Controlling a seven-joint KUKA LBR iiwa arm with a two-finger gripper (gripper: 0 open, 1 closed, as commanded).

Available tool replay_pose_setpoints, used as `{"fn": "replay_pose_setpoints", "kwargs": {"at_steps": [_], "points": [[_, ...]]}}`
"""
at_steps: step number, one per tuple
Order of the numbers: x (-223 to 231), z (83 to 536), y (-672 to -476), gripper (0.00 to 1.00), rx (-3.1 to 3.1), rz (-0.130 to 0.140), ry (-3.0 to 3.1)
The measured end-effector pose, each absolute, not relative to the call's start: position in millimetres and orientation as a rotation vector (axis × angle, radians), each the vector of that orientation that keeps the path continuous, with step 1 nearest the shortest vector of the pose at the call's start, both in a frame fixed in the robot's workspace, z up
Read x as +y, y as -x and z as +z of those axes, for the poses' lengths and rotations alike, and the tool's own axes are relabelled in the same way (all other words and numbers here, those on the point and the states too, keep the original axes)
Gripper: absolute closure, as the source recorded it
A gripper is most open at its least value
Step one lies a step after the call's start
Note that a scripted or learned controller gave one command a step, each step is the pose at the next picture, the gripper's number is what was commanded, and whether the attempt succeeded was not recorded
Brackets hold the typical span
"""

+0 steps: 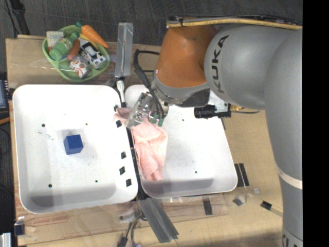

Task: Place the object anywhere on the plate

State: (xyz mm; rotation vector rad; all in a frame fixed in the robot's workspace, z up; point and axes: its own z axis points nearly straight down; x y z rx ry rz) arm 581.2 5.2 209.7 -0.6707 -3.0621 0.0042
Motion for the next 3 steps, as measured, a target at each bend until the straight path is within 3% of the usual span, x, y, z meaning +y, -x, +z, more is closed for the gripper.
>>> {"fn": "replay_pose_setpoints", "kwargs": {"at_steps": [1,2,3], "points": [[55.2,220.2,-552.3,1.0,-3.135,0.002,0.044],[93.7,228.8,-520.9,1.0,-3.137,0.002,-0.014],[93.5,228.8,-520.9,0.0,-3.137,0.002,-0.014]]}}
